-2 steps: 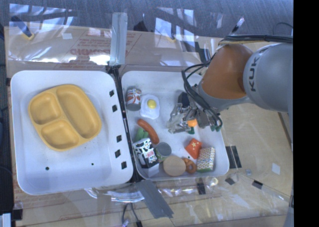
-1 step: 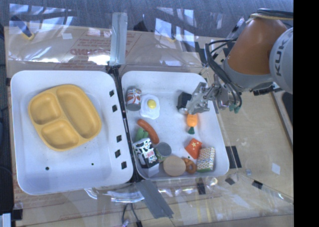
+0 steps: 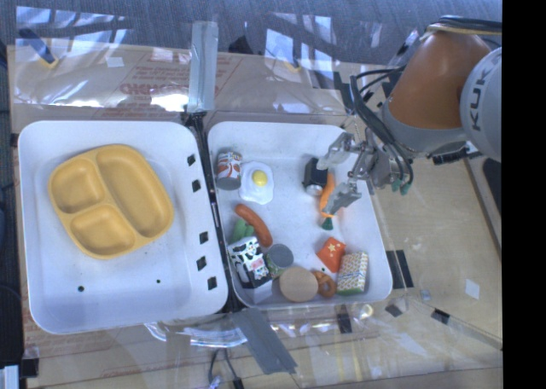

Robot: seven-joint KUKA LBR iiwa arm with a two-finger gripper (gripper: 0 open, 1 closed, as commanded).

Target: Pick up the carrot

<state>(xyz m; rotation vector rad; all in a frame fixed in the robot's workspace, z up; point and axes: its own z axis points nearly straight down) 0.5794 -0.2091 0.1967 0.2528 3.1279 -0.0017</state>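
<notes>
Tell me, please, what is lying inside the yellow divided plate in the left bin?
The yellow plate shows three bare compartments with nothing in them. The bin floor beneath it is covered by the plate, so that part cannot be seen.

The carrot [image 3: 327, 198] is a small orange toy, slim and tapered, with a green tip at its lower end. It stands nearly upright in the view, orange end toward 12 o'clock and green end toward 6 o'clock. It lies in the right bin [image 3: 286, 133], toward the 3 o'clock side of the bin floor, near the right wall.
</notes>
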